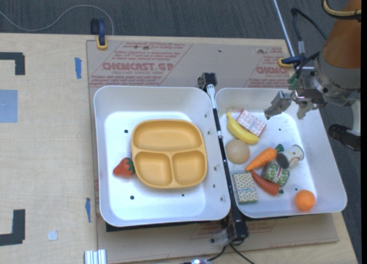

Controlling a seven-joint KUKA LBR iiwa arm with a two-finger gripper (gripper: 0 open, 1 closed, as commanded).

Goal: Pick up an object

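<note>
Orange fruit [305, 200] lies nearest in the right bin [335, 172], beside a red pepper [265, 183] and a carrot [261, 158]. Farther back sit a banana [241, 129] and a small red-and-white packet [251, 122]. Beyond them the gripper [290, 108] hangs open, holding nothing.

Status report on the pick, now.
Tool open, nothing between its fingers, above the right bin's far end. Nearest items: small red-and-white box and banana, untouched. Path down unobstructed.
</note>
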